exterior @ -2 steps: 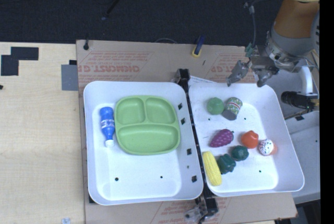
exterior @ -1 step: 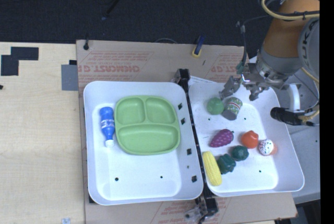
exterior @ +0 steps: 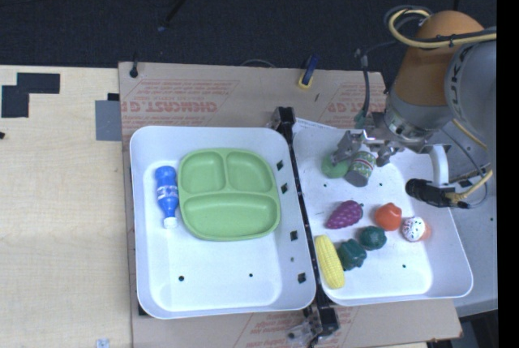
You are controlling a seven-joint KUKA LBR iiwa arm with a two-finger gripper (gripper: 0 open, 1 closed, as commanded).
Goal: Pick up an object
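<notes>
The corn (exterior: 328,261) lies nearest, at the front of the right bin (exterior: 454,277). Behind it the gripper (exterior: 359,153) hangs low in the back of this bin, and a small can (exterior: 360,168) sits between its fingers, so I judge the can is gripped. A green piece (exterior: 331,167) touches the can. Grapes (exterior: 345,214), tomato (exterior: 388,216) and ball (exterior: 413,229) lie apart, easy to reach. The arm (exterior: 430,70) bends down from the right, wrist tilted.
</notes>
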